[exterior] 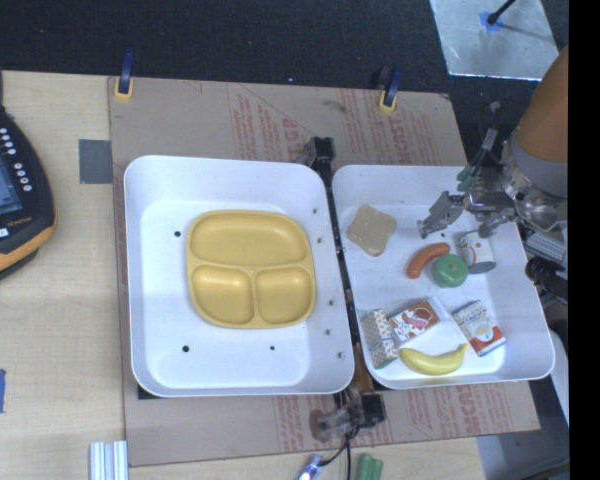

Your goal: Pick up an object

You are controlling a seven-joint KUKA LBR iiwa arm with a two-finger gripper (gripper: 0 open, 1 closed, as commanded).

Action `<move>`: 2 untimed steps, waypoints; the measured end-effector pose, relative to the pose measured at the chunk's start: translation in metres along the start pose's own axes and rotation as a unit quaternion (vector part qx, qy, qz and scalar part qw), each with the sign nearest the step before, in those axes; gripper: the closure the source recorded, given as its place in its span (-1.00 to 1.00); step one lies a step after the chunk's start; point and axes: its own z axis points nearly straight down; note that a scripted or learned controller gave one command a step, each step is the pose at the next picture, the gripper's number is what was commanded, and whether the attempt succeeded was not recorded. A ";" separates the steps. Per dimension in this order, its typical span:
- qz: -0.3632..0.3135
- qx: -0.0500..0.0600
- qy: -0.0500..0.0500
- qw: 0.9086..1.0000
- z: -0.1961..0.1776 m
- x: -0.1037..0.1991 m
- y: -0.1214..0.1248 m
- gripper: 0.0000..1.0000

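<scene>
Left bin (145,268) carries a yellow tray (250,268) at its centre; right bin (540,363) holds the small items. Gripper (462,218) hangs over the right bin's far-right corner, fingers spread, nothing between them. Below it — sausage (426,259) touching a green ball (450,272); bread (371,230) by the left edge, banana (433,360) at the near edge.

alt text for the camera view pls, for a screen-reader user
The gripper hangs open over the right bin, holding nothing, above a sausage, green round item, bread slice, banana and small packets. The left bin holds a yellow divided tray.
</scene>
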 end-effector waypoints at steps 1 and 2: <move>0.000 0.002 0.000 1.000 0.141 -0.020 0.010 -1.00; -0.001 0.001 -0.002 1.000 0.129 -0.021 0.011 1.00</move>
